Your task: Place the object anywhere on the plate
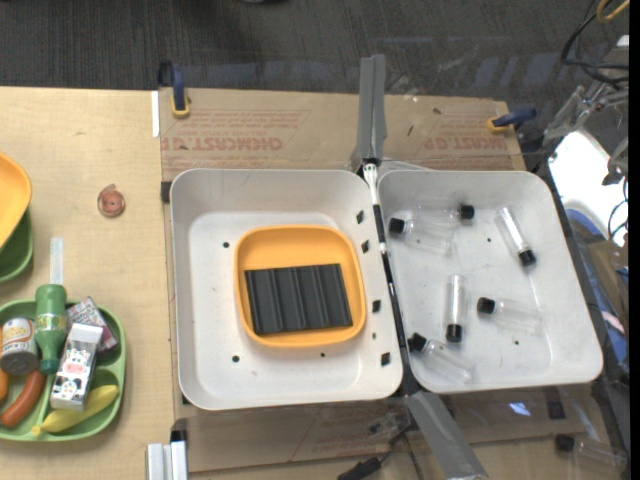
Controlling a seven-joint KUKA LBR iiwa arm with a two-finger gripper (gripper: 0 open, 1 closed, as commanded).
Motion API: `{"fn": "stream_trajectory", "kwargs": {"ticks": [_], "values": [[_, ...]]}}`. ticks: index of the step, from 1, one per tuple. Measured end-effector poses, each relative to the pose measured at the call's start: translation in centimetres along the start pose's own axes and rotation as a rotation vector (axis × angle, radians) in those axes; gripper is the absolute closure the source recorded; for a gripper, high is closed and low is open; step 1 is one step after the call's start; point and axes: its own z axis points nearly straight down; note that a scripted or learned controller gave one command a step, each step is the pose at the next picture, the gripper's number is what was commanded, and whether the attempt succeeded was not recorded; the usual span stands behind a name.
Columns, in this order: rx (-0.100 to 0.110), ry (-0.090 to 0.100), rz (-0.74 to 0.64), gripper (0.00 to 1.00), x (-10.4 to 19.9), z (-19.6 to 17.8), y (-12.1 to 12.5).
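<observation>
Presently, hand state: cannot tell. Vials (455, 303), clear, black-capped: lying scattered in right bin (565, 308), mostly apart, likely for single picking. Plate (300, 240), yellow, dark ridged centre: middle of left bin (205, 298), bearing no vial yet.

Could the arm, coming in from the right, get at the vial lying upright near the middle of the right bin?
Probably yes: that clear, black-capped vial lies apart from the other vials in the right bin, with nothing over it.
</observation>
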Motion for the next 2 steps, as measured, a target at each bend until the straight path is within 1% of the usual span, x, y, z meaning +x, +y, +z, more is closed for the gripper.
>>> {"fn": "stream_trajectory", "kwargs": {"ticks": [1,2], "values": [[-0.002,0.0,-0.289,0.0,-0.2,-2.3,-0.2],[-0.004,0.0,-0.605,0.0,-0.2,1.1,-0.2]]}}
